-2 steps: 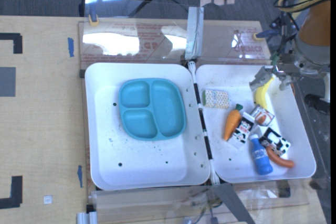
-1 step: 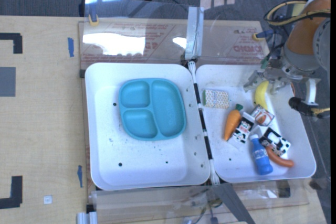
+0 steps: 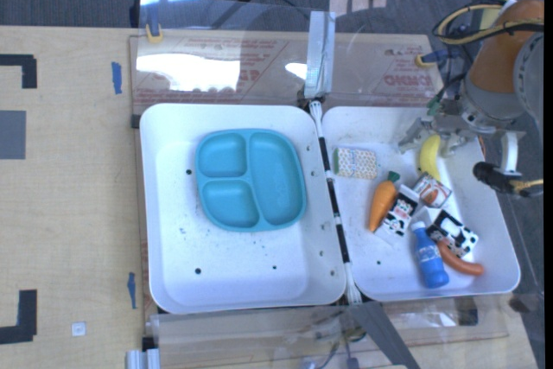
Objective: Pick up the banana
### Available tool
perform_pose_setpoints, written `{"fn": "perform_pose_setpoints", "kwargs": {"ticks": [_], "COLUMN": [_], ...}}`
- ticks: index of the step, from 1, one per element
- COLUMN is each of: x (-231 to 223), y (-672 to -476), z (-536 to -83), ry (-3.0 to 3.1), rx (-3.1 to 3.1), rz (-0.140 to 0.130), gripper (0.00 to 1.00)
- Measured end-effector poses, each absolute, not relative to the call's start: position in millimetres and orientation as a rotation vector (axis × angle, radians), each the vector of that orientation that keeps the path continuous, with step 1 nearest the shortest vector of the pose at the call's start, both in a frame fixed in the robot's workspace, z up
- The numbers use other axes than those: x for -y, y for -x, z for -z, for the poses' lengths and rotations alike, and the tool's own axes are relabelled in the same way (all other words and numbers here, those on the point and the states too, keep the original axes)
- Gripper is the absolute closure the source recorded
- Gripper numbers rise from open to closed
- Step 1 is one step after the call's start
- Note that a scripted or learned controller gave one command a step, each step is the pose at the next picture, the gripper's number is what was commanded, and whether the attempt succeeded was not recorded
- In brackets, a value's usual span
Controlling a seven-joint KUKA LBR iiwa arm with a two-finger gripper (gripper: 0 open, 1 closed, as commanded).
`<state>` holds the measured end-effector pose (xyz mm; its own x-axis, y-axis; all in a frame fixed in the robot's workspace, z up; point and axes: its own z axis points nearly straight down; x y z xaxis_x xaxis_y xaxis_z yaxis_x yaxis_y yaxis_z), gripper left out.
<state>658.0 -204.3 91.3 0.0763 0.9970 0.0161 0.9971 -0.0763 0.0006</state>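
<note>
The yellow banana [image 3: 429, 160] lies in the right bin [image 3: 363, 272], near its far right side, running roughly front to back. My gripper [image 3: 435, 136] hangs directly over the banana's far end. It is open, with one finger splayed to each side of that end. The fingers are not closed on the fruit, and the banana still rests on the bin floor. The grey arm with its orange band [image 3: 497, 65] reaches in from the upper right.
Close to the banana's near end sit a small box [image 3: 433, 191], an orange carrot [image 3: 382, 201], two cow-patterned toys [image 3: 398, 217] [image 3: 455, 234], a blue bottle [image 3: 429, 257] and an orange sausage [image 3: 459, 261]. A patterned sachet [image 3: 357, 162] lies to its left. A blue divided plate [image 3: 251, 179] sits in the left bin [image 3: 164, 212].
</note>
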Motion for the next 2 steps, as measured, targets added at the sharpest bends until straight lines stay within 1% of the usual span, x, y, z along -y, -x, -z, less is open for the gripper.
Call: {"fn": "perform_pose_setpoints", "kwargs": {"ticks": [1, 2], "x": [207.1, 137.3], "y": [-658.5, -667.7], "z": [-100.5, -219.3], "ry": [2.303, 2.242], "rx": [2.14, 2.204], "rz": [0.012, 0.001], "gripper": [1.0, 1.0]}}
